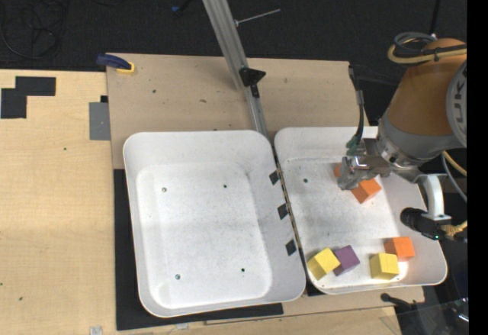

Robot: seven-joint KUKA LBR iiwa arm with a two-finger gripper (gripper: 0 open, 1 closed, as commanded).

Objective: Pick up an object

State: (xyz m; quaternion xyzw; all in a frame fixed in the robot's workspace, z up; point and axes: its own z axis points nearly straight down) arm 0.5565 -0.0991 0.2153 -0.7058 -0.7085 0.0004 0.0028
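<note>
Lighting, as I see it: even, moderately bright on the desk [61, 173] and white bins [152, 150]; background dark. Shadows soft. Slight graininess; focus acceptable throughout.

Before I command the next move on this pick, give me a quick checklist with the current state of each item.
1. Pincer is over the right bin: ok.
2. A target lies at the pincer: ok, the orange block sits just beside and below it.
3. Block is between the fingers: cannot tell, the wrist hides the tips.
4. Target is clear of neighbours: ok, the yellow block, purple block, second yellow block and second orange block lie apart along the near edge.
5. Pincer is clear of the bin walls: ok, it is well inside the rim.
</note>
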